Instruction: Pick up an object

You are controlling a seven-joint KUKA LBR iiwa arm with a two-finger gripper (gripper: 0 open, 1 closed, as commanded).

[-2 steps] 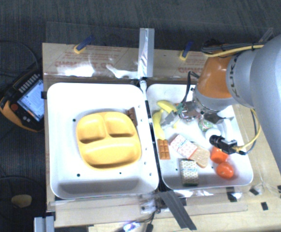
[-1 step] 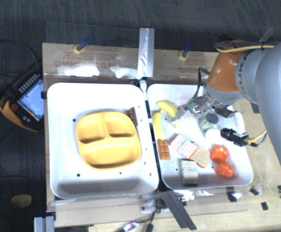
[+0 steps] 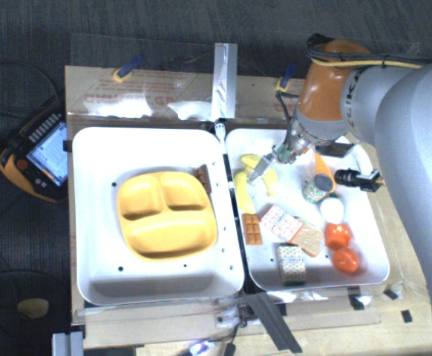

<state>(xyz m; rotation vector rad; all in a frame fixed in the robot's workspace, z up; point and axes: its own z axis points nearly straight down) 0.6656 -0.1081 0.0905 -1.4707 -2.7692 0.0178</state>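
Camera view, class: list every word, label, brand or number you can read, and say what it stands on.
None can be read.
Handheld pendant with lit screen: too blurred.
Patterned packets in the right white bin: print too small.
Clear plastic sheet behind the bins: reddish marks illegible.

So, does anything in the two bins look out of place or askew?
One thing: a small brown block in the left bin lies wedged at the upper right corner of the yellow tray, tilted against it. The toy foods in the right bin lie scattered at mixed angles, but nothing looks spilled or damaged.
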